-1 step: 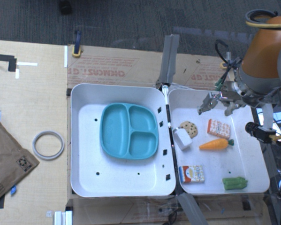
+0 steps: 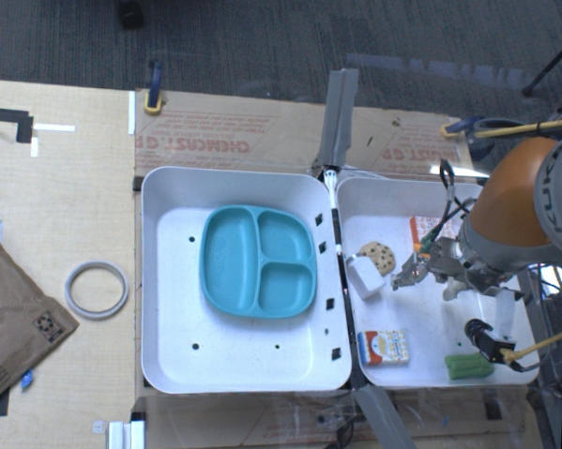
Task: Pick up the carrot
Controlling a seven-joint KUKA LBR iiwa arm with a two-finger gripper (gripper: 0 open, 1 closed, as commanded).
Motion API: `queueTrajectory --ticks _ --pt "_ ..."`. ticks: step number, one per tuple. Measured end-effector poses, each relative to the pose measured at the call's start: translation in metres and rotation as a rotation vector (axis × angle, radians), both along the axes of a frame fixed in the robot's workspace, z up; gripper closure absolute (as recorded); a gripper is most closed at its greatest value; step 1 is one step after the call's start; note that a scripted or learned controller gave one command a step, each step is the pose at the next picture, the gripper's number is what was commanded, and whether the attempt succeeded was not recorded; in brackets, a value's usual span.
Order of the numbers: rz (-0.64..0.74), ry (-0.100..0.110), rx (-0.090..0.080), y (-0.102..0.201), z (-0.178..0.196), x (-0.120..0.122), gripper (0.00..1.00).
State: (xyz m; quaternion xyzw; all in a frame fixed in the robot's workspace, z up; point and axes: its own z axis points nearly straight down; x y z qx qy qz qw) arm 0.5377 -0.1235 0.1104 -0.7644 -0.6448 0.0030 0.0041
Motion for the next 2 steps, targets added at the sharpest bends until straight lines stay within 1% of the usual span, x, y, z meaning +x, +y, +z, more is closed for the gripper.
queueTrajectory --ticks 1,2 --pt "-0.23 -0.002 -0.003 -0.026 0.041 -0.024 0.0" --pt "-0.345 -0.001 -0.003 -0.055 -0.022 0.029 0.0"
